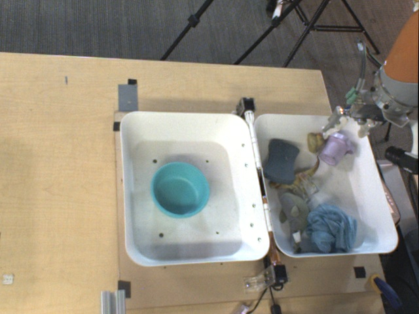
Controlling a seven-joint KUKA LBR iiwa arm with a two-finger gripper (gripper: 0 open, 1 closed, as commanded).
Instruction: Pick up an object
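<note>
The table [59,175] is a pale, even wood tan. Both bins are plain white: the left bin [137,142] carries a teal bowl [181,188], and the right bin [376,195] carries a dusty-blue crumpled cloth [332,229], a dark slate-grey object [281,160], a translucent lilac cup [334,149] and some small tan and grey pieces. The arm shows an orange band [404,51] over light grey metal. Beyond the table's far edge the floor [98,12] is dark grey with a fine ribbed pattern, crossed by black stand legs [196,18].

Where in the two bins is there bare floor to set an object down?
Left bin: bare floor all around the teal bowl. Right bin: a bare strip along its right wall; the rest is crowded with the blue cloth, dark pouch and purple cup.
</note>
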